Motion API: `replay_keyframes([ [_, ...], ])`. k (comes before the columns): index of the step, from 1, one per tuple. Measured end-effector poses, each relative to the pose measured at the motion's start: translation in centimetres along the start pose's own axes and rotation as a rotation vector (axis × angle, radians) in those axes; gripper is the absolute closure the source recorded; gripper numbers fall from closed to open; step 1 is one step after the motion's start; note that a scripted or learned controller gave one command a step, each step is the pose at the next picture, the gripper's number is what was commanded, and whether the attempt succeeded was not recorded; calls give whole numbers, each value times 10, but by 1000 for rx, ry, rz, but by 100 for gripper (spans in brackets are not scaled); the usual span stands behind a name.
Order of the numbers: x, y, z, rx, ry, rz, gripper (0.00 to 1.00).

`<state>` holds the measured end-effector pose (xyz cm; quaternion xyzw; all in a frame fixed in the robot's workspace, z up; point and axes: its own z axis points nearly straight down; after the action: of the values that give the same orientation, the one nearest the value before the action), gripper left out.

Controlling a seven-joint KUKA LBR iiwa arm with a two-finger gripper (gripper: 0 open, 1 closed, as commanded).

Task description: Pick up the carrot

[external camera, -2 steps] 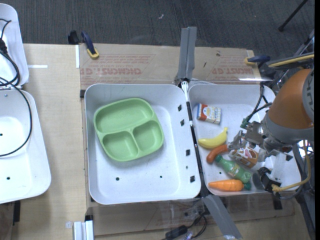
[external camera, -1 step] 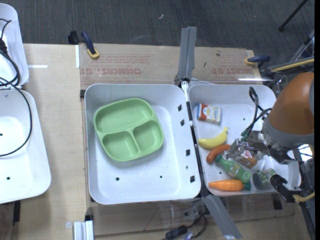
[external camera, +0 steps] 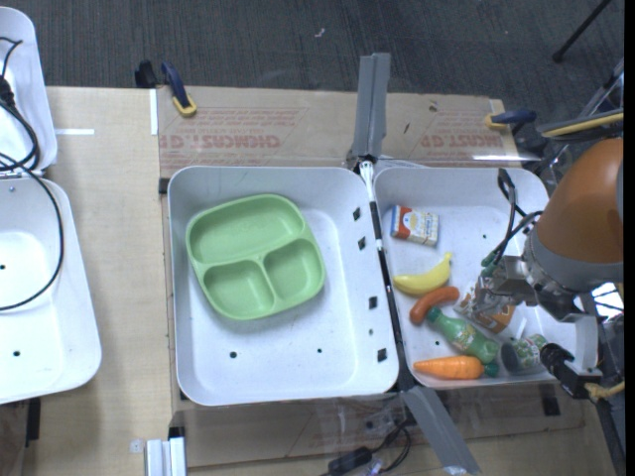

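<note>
One carrot lies flat against the near wall of the right bin, touching a green bottle; likely light, rigid, smooth moulded plastic, tapered, best taken across its thick middle. Gripper hangs over the clutter near a banana and sausage; grip state cannot be told.

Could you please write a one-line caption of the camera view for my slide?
Robot gripper hovers over the right bin near the carrot, banana and green bottle; a green plate sits in the left bin.
</note>
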<state>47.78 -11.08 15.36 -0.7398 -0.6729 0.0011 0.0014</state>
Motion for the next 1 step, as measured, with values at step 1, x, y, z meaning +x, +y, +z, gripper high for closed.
replay_keyframes([
  [1,0,0,0,0,0,0,0],
])
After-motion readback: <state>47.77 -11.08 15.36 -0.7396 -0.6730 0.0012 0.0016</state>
